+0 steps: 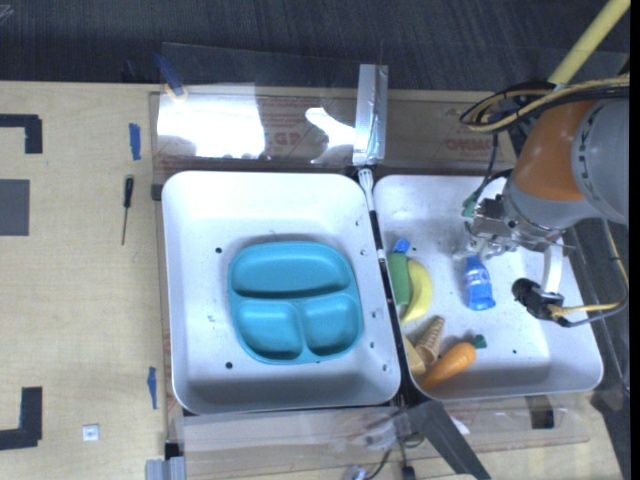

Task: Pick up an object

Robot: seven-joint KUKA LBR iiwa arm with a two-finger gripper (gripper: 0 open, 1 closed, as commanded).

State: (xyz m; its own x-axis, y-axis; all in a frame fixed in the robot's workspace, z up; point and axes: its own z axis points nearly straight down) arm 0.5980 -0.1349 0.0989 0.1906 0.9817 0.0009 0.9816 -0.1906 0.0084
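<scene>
The arm reaches in from the right, and its gripper [487, 236] hangs over the back of the right bin [575, 363]. A small blue bottle [480, 288] with a pale cap lies just in front of the gripper, its cap end pointing at the gripper's tip. Whether they touch is unclear. Along the bin's left wall lie a yellow banana [420, 293] and a green item [401, 276]. An orange carrot [450, 360] and a tan cone [425, 336] rest near the front left corner.
A blue divided plate [295, 300] lies in the left bin [190, 268]. A black cable end [535, 296] hangs off the wrist at the right of the bottle. A clear sheet and a metal post [370, 113] stand behind the bins.
</scene>
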